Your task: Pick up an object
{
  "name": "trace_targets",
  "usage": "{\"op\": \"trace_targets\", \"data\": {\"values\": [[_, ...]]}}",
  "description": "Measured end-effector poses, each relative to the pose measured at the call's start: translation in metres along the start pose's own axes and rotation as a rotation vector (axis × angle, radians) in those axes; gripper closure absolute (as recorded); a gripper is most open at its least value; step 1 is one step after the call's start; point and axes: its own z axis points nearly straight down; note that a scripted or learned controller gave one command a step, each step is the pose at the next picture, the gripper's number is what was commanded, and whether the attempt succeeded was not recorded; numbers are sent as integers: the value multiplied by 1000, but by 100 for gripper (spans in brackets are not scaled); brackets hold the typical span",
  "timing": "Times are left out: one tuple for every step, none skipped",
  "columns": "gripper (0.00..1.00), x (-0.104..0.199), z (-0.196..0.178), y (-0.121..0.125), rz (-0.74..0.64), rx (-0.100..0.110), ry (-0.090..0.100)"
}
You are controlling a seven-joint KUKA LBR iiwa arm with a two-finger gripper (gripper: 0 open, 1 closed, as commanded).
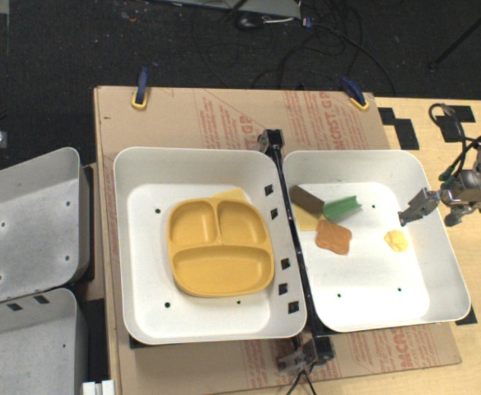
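Gripper (pixel 432 206) at right bin's (pixel 438 295) right rim, can't tell its state, nothing seen in it. Yellow piece (pixel 396 240) just beside it on the bin floor, likeliest pick since closest. Orange piece (pixel 333 237), green piece (pixel 341 207), brown block (pixel 305 198) clustered near the divider. Yellow tray (pixel 221 248) fills left bin (pixel 137 245), out of easy reach
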Motion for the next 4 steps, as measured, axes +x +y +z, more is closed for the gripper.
{"op": "trace_targets", "data": {"values": [[0, -2, 44, 5, 2, 4, 1], [0, 5, 108, 4, 2, 5, 3], [0, -2, 153, 0, 3, 2, 1], [100, -1, 141, 1, 3, -1, 0]]}}
